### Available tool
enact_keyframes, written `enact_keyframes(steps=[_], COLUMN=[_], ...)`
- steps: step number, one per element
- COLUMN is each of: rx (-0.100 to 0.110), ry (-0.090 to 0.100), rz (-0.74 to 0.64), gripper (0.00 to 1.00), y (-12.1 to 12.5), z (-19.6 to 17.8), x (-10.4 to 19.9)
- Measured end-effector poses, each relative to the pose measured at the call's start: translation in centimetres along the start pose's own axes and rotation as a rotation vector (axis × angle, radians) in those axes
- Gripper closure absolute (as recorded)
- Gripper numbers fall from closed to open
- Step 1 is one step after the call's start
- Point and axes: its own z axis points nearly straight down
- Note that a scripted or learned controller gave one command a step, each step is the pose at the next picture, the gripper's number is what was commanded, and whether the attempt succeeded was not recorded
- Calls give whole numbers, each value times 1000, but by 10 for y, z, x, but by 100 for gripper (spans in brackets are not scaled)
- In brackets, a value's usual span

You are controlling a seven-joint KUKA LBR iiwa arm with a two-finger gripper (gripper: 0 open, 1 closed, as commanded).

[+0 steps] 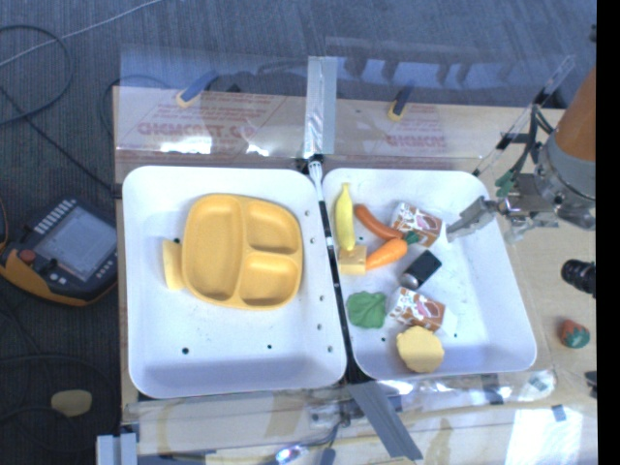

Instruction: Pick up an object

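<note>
The right bin (504, 298) holds several small items. A yellow banana (343, 217) lies along its left wall, with a red-orange pepper (374, 221) and an orange carrot (387, 252) beside it. Two printed cartons (418, 223) (418, 308) lie near the middle. A black cylinder (420, 268) lies between them. A green leaf (366, 309) and a yellow lump (420, 350) sit toward the front. My gripper (467, 219) hangs over the bin's back right part, just right of the upper carton, with nothing seen in it.
The left bin (145, 356) holds a yellow divided plate (242, 250). A metal divider (321, 105) stands at the back between the bins. A handheld pendant (63, 250) lies on the floor to the left. Small objects (573, 333) rest on the bench at the right.
</note>
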Motion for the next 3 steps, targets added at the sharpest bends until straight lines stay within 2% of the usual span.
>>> enact_keyframes(steps=[1,2,3], rx=[1,1,0], ry=[1,-1,-1], rz=[-3,108,108], gripper=[100,100,0], y=[1,57,57], z=[-8,69,69], x=[1,29,29])
